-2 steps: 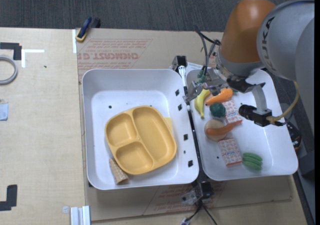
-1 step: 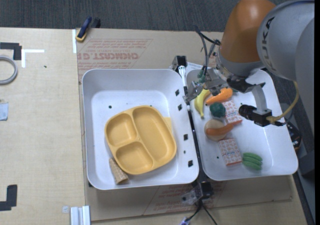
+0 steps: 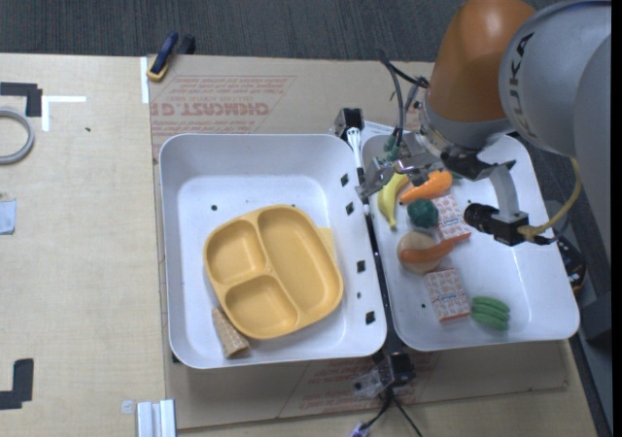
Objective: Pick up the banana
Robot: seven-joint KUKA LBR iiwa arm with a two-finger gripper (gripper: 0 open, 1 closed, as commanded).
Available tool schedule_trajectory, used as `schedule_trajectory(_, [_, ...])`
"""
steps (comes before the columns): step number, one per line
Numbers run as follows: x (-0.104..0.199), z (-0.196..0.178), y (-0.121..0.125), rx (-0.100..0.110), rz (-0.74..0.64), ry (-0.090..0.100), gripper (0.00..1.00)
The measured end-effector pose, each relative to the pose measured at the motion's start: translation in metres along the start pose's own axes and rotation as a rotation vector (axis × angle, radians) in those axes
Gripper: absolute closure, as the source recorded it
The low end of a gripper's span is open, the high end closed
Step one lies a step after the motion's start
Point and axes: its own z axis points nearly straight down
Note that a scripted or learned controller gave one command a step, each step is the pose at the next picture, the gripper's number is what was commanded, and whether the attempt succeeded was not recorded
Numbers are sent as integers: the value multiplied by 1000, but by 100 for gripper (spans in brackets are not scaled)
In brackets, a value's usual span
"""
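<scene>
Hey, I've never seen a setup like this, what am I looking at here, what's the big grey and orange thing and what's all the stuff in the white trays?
The big grey and orange thing is a robot arm. It reaches in from the right, and its gripper hangs low over the right bin, right by the banana. I cannot tell from this picture whether it holds the banana.

The single camera sits above the bench and looks down at a slant on two shallow white bins.

The left bin holds a yellow divided plate with a small brown piece at its lower edge.

The right bin holds toy food: the banana, a carrot, something dark green, an orange-brown piece, a green vegetable and two small printed packets.
</scene>
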Motion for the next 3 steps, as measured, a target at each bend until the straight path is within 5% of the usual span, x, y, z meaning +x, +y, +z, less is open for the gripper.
schedule_trajectory(3, [0, 0, 0, 0, 0, 0, 0])
